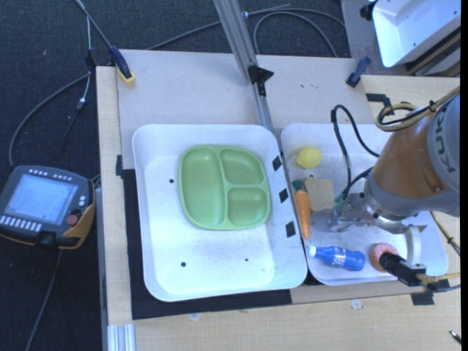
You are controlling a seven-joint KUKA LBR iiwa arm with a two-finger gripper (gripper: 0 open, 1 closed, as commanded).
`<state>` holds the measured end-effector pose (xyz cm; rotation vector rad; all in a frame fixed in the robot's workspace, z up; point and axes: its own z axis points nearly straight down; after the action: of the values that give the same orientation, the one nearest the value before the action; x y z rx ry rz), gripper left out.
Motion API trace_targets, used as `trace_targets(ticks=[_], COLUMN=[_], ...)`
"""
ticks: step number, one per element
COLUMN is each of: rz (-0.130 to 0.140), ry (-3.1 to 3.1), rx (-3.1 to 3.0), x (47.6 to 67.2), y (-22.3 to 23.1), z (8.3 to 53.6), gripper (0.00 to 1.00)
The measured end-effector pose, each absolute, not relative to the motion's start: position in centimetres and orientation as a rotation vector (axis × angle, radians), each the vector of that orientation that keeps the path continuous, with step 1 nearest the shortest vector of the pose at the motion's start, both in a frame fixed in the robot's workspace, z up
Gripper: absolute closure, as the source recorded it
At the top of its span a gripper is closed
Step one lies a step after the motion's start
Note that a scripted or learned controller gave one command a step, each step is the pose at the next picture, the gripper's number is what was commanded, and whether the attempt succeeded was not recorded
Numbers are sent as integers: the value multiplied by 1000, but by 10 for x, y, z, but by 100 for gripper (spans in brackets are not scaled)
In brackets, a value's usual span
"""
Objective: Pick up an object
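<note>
The right bin [333,139] holds a yellow ball [308,157] at its far left, a tan block [319,194] below it, an orange carrot [303,212] along the left wall, a blue-and-white bottle [337,257] near the front, and a pink doughnut-like ring [382,255] at the front right. My gripper [341,216] reaches down in the middle of this bin, just right of the tan block and above the bottle. The wrist hides most of the fingers, and nothing is visibly between them.
The left bin [157,258] carries a green divided plate [224,187]. A metal pole [241,31] slants down to the bins' shared edge. Cables [344,134] loop over the right bin. A teach pendant [44,207] lies on the floor at left.
</note>
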<state>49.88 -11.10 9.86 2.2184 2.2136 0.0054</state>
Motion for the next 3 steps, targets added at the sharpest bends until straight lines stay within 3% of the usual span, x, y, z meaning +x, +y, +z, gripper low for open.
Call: trace_targets(ticks=[2, 3], rz=[6, 2], ry=[2219, 2222], rx=[2216, 2220], x=[495, 495], y=[-111, -111], z=[205, 205], gripper=[100, 100])
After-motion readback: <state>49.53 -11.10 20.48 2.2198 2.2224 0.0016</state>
